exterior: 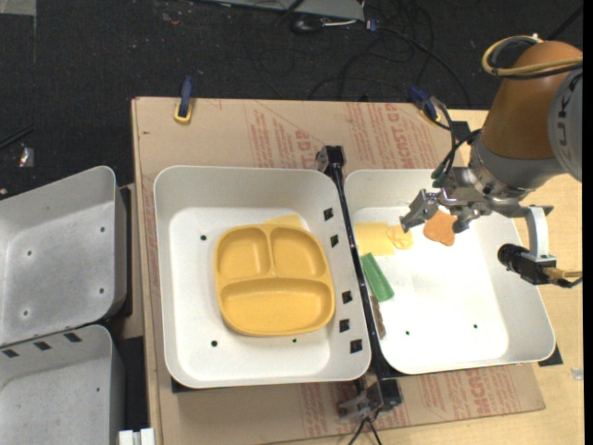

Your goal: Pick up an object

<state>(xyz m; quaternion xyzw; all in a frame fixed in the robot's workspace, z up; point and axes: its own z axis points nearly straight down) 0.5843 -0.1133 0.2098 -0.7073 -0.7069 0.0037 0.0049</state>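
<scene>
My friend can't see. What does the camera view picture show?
A grey-and-orange robot arm's gripper hangs over the right white bin, with an orange piece right at it. That bin also holds a yellow piece and green stick; the left bin holds a yellow divided tray.

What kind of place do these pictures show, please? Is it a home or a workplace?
Most likely a robotics lab or test cell, not a home. A grey and orange arm reaches over two white bins on a bench clamped with cardboard, and loose cables lie on the dark floor behind.
</scene>
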